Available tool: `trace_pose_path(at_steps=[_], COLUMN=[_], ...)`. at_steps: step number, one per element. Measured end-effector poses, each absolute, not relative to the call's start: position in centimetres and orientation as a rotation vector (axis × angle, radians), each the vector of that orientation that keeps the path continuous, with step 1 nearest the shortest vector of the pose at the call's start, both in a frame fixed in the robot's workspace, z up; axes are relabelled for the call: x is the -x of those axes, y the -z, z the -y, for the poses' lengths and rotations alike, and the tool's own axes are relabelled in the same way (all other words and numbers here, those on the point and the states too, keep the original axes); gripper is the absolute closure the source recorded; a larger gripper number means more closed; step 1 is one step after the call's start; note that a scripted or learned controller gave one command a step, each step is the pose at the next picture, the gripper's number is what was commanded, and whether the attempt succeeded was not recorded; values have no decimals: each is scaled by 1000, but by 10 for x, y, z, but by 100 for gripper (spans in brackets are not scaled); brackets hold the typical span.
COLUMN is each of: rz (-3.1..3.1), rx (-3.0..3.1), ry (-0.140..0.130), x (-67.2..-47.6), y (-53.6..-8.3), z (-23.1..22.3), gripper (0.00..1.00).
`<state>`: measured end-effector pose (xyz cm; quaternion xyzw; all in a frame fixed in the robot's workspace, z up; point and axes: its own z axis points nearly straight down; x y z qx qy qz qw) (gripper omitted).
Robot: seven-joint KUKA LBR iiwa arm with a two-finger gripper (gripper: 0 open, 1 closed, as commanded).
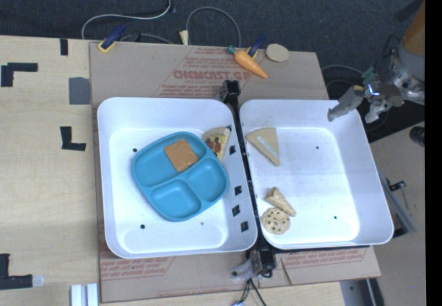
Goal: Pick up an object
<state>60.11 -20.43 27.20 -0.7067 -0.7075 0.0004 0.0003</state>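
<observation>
Pincer (pixel 358 106) hangs spread and empty over the right bin's (pixel 366 159) upper right rim.

Arm (pixel 421 35) cut off at the right edge, hand (pixel 359 106) blurred (finger spacing unclear), pizza slice (pixel 218 140) partly behind tray (pixel 181 177)

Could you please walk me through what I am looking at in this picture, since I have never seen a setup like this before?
This is one camera fixed above a bench, looking down at a slant. A robot arm reaches in from the right; its grasping tool hovers over the right bin's upper right corner, holding nothing. That bin holds a wedge of toy cheese, a smaller wedge and a cookie. The left bin holds a blue divided plate with a brown square on it, and a pizza slice beside it. A toy carrot lies behind the bins.
</observation>
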Motion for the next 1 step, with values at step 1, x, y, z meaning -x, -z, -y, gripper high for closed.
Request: trace_pose_path(at_steps=[1], rz=[2221], rx=[2208], ry=[-7], x=[-608], y=[-172], z=[141], gripper=[0])
